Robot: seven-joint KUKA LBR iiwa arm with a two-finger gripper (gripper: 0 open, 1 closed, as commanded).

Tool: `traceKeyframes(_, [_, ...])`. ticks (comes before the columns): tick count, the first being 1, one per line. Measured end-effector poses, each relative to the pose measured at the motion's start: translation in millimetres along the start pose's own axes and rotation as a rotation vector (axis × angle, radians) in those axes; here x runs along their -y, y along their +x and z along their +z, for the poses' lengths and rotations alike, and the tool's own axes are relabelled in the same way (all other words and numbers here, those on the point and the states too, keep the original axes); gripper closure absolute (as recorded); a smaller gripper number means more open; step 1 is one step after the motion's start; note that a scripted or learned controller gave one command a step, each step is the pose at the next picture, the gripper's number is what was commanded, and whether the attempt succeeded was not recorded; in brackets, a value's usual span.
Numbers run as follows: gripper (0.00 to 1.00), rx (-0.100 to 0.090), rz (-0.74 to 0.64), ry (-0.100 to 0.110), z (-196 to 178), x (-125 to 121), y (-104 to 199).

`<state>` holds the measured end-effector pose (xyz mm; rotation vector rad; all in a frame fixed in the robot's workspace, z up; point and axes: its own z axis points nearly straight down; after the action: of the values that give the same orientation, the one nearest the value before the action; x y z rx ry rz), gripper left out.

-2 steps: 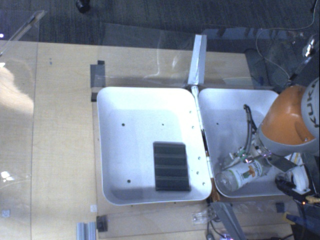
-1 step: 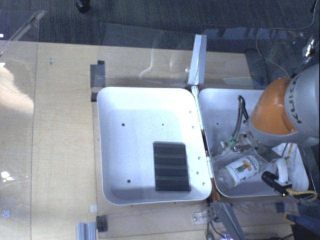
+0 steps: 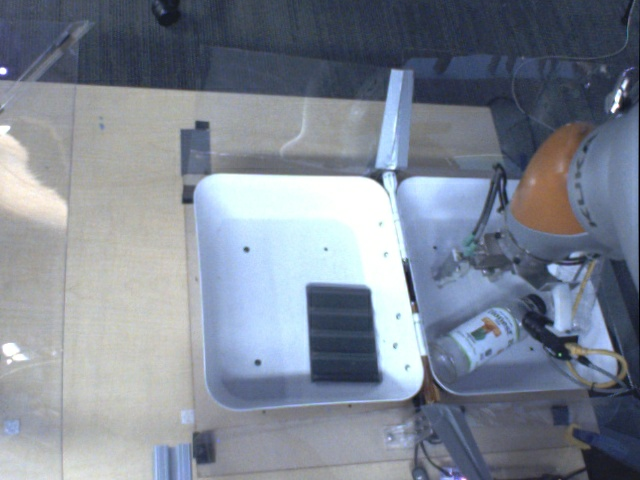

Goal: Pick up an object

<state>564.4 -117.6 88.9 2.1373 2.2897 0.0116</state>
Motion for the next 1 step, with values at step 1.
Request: traceKeyframes(1, [0.00, -0.001, -0.103, 0.003, 2.5, -82.7, 24.3])
